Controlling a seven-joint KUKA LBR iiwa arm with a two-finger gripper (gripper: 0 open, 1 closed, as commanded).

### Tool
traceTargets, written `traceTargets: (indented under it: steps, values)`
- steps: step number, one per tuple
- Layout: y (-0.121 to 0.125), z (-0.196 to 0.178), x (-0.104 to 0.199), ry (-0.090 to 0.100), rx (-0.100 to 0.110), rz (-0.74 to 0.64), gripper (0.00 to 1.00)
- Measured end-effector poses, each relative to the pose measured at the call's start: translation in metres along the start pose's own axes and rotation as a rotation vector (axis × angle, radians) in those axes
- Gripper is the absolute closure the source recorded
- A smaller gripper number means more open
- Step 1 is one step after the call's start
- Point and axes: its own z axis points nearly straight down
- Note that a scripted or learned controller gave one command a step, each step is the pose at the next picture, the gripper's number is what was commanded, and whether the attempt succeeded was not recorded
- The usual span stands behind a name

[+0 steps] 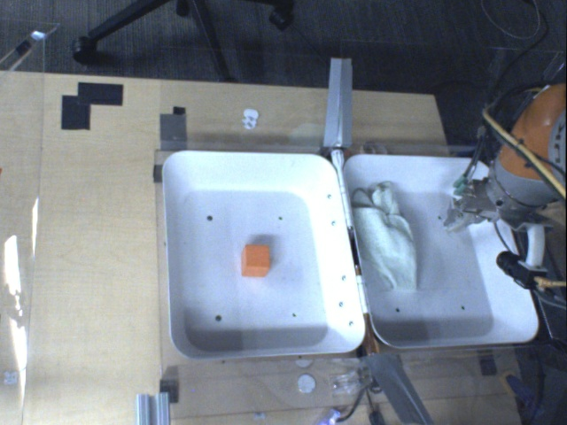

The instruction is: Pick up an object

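An orange cube rests near the middle of the left bin. A crumpled white cloth lies along the left side of the right bin. My gripper hangs over the right part of the right bin, to the right of the cloth and apart from it. Nothing shows between its tips. The arm with its orange band enters from the right edge.
A grey metal post stands at the back between the two bins. Black cables hang off the arm over the right bin's right rim. Black tape marks lie on the wooden bench at the far left.
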Motion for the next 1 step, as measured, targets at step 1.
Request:
traceTargets:
  steps: [1]
  values:
    - [0.0689,-0.1054,0.0357,-0.001,0.004,0.102,1.0]
